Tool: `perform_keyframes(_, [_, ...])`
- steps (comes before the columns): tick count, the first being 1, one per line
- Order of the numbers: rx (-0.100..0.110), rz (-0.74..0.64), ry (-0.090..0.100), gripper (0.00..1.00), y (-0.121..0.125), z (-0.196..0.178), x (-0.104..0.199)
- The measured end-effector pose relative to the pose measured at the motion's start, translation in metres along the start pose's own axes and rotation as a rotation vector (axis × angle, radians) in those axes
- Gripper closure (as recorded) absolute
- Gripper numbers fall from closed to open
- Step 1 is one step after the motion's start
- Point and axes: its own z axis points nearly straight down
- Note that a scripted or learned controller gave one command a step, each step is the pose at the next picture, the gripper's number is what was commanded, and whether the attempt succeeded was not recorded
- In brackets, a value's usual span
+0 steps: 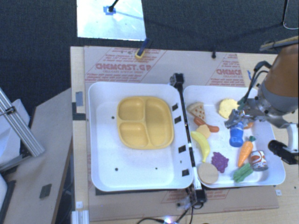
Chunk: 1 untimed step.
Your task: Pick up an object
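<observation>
From above, the wooden bench [56, 125] carries 2 shallow white plastic bins side by side. The left bin [105, 171] holds a yellow plastic tray with 3 compartments [145, 122], lying flat near its centre. The right bin [275, 171] holds a scatter of toy food: a tan waffle-patterned wedge [197, 110] at the far left, a pale yellow round piece [228, 107] to its right, an orange-red sausage shape [206, 124] below the wedge, a yellow plastic banana [202, 144], a purple bunch of grapes [219, 161], a tan round disc [208, 173] at the near left corner, an orange carrot with a green top [245, 152], a green leafy piece [242, 172] and a small red and white can [257, 160] just beside it. The grey arm with its orange band [285, 73] reaches in from the right, its gripper [237, 120] low over a blue plastic bottle [236, 135] that stands just left of the carrot. Whether the fingers are open or closed cannot be told here, nor whether they touch the bottle.
</observation>
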Motion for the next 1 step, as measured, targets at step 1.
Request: perform_keyframes(1, [0.001,-0.001,0.0,1.0,-0.0073,0.0061,0.045])
